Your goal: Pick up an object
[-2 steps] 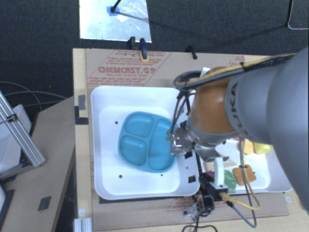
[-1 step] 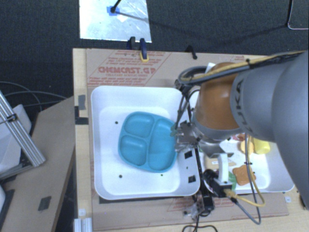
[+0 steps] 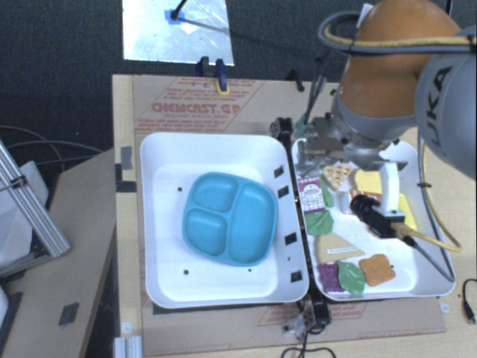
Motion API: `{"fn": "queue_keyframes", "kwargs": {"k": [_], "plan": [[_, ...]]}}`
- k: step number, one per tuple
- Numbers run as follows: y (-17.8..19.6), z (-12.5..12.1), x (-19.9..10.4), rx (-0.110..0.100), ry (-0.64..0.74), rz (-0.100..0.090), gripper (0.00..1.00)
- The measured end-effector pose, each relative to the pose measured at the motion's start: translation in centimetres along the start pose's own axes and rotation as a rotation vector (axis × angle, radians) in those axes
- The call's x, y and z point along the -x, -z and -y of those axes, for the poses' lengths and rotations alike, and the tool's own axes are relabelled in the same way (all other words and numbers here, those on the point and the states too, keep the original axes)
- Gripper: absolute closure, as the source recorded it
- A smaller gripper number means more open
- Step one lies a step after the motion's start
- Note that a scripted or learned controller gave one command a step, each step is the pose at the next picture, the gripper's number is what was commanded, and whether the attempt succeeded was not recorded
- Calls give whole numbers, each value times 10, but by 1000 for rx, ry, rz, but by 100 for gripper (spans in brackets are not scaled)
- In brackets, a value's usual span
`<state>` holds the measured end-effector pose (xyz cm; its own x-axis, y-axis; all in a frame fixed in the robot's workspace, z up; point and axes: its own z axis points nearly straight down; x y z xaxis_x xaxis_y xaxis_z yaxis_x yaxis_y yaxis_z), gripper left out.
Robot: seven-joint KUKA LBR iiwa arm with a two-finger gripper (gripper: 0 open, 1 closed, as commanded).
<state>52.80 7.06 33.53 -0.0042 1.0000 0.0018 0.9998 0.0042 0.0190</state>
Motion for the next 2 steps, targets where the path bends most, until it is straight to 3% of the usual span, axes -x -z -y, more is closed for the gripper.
{"fn": "queue_keyframes", "kwargs": {"k": [1,2], "plan": [[-135,48,-4,-33,-3,3,100],[-36,41,77,-7,-10,5,100]]}}
